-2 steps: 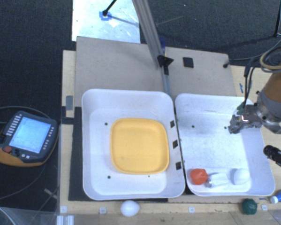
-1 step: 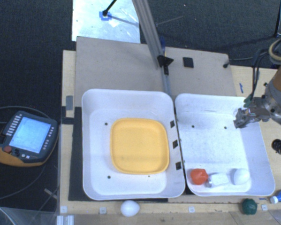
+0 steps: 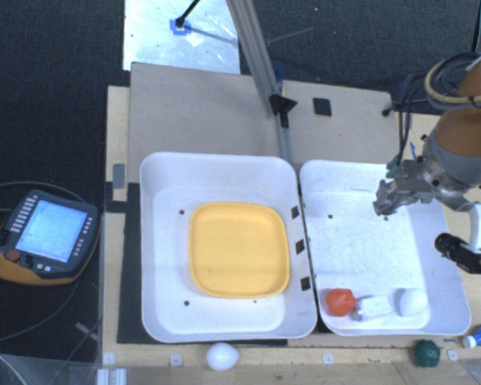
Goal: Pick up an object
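Three candidates are sitting in a row along the lower edge of the right bin [image 3: 442,263], lower right of frame: an orange-red ball [image 3: 339,301], a small white block [image 3: 373,307] lying tilted beside it, and a white egg-shaped object [image 3: 412,301] furthest right.
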Controlling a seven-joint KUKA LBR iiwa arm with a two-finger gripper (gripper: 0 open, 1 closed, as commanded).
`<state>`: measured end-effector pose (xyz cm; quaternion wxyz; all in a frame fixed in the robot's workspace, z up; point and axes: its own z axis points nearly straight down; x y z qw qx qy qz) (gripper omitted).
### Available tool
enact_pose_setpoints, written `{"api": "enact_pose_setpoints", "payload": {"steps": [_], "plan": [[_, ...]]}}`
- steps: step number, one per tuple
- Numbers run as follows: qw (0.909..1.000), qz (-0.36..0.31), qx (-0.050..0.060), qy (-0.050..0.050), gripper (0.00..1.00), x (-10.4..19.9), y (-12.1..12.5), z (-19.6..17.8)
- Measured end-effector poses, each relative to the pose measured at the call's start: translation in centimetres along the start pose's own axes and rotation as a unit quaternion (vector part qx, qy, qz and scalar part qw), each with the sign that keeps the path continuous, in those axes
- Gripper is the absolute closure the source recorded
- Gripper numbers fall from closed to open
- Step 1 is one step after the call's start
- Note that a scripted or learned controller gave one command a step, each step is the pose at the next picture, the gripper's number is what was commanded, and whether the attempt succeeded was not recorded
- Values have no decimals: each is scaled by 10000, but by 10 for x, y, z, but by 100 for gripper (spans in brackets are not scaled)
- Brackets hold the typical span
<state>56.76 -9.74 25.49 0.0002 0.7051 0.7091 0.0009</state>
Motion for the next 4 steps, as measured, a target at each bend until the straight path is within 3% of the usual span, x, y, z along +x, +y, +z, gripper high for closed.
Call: {"api": "enact_pose_setpoints", "payload": {"steps": [1, 4], "plan": [[10000, 1, 2, 2, 100, 52, 3, -5], [10000, 8, 9, -1, 100, 193, -1, 25]]}}
